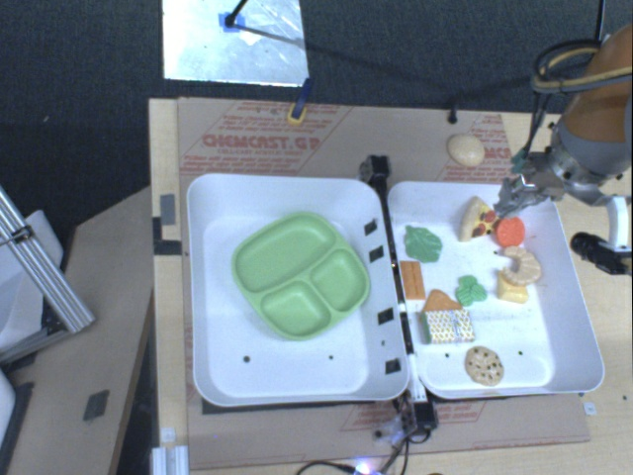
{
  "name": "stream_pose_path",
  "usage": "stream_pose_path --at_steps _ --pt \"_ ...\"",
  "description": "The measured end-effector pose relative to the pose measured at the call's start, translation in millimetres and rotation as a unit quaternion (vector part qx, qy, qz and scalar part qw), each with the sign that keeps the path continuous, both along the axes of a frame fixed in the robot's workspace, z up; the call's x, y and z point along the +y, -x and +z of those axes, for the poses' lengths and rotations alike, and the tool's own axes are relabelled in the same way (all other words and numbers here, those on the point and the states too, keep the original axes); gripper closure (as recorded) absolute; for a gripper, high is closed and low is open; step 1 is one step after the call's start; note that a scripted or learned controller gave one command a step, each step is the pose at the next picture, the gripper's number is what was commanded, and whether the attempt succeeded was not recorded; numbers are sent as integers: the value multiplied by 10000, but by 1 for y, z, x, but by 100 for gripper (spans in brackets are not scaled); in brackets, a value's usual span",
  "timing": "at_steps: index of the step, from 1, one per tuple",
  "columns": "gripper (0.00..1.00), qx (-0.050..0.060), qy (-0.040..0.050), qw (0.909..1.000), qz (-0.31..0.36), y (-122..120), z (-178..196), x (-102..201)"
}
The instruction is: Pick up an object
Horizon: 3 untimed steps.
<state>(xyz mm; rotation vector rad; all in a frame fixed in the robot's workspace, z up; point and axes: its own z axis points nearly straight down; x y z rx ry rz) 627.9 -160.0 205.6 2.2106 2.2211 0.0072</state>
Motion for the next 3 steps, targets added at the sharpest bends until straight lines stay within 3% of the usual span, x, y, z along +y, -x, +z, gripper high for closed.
stream_pose_path --at_steps 1,3 --pt "100 19 -6 10000 3 -1 21 0" --pt "100 55 -20 10000 16 55 15 88"
